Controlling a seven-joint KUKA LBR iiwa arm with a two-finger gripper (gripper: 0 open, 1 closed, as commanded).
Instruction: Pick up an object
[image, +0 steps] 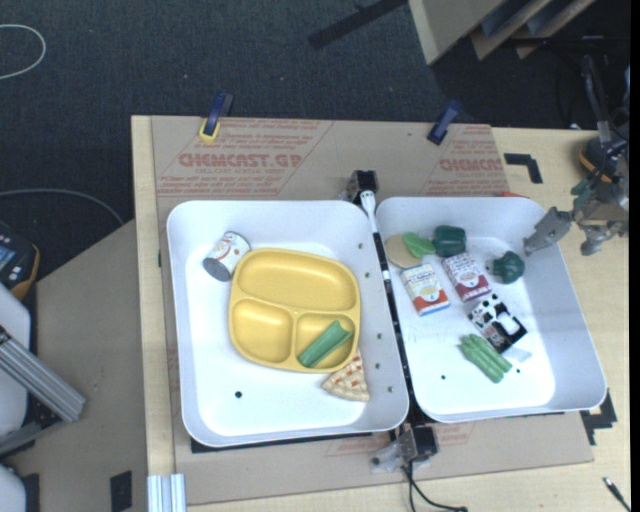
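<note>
Claw (548, 232), fingers spread wide and holding nothing, poised at right bin's (575, 380) rim beside green toy (508, 266), ready to descend.

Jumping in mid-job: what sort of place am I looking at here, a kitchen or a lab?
Most likely a robotics lab test bench, not a kitchen. Two white bins sit on a clamped cardboard sheet. The food is toys: a yellow divided plate, a pizza slice, small cartons. The pincer hangs over the right bin.

Divided plate (290, 300) in left bin (190, 330).
</note>
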